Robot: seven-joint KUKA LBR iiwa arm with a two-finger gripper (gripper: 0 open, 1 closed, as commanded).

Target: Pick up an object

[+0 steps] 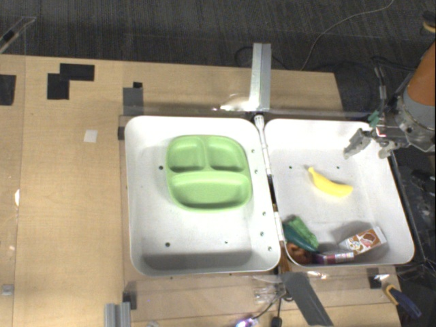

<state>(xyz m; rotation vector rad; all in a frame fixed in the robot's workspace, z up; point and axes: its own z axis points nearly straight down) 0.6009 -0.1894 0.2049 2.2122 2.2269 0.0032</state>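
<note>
While the arm (424,90) is reaching in from the right, the gripper (368,144) is hanging over the far right corner of the right bin (381,203), and its two fingers are spreading apart with nothing between them. A yellow banana (330,184) is lying near it in the same bin. A green bag (300,234) and a small carton (363,241) are sitting at the near edge. A green tray (207,171) is lying in the left bin (146,203).

Yellow banana (330,184) flat in right bin (388,203)
</note>
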